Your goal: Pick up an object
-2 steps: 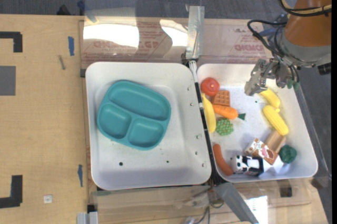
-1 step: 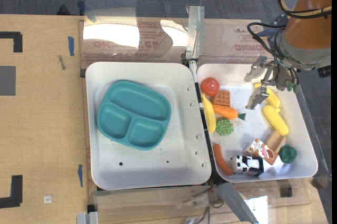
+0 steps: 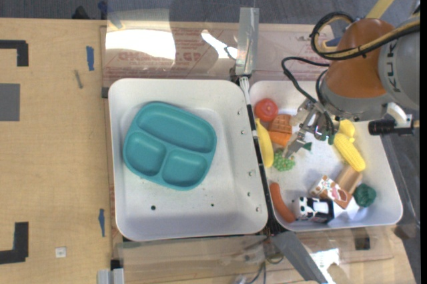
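Observation:
In the right bin [image 3: 390,176] lie several toy foods: a red tomato [image 3: 266,109], an orange piece [image 3: 281,128], a yellow banana [image 3: 265,145], a green broccoli [image 3: 285,162], a yellow corn cob [image 3: 348,146], a red-orange sausage [image 3: 281,203], a black-and-white cow-patterned piece [image 3: 313,208], a wooden block [image 3: 347,178] and a dark green piece [image 3: 364,195]. My gripper [image 3: 301,140] hangs low over the bin's left half, just right of the orange piece and just above the broccoli. I see nothing clearly held in it.
The left bin [image 3: 133,209] holds a teal divided plate [image 3: 171,145]. A ridge [image 3: 255,143] separates the two bins. The grey arm with its orange band [image 3: 357,66] reaches in from the upper right, trailing black cables [image 3: 300,69].

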`<move>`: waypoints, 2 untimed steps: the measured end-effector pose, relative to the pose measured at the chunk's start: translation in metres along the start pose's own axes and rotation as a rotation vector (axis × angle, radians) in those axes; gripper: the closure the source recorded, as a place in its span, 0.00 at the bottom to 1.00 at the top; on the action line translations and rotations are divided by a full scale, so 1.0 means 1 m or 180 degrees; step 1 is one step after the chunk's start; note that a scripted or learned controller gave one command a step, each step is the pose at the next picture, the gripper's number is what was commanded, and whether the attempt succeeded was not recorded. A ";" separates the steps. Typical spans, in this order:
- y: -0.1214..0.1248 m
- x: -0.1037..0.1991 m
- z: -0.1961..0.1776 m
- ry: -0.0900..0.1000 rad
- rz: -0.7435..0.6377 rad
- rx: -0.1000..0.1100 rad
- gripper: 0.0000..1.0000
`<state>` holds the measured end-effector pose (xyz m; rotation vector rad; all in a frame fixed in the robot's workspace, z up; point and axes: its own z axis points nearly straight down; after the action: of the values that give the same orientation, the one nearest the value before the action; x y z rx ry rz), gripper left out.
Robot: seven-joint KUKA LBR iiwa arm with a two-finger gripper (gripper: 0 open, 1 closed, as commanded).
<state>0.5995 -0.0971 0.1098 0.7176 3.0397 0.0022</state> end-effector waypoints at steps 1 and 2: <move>-0.040 0.058 0.010 -0.0041 0.0547 -0.0027 0.00; -0.002 -0.006 0.012 -0.0024 0.0610 -0.0014 0.00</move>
<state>0.6045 -0.1012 0.0978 1.0026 2.9492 0.0088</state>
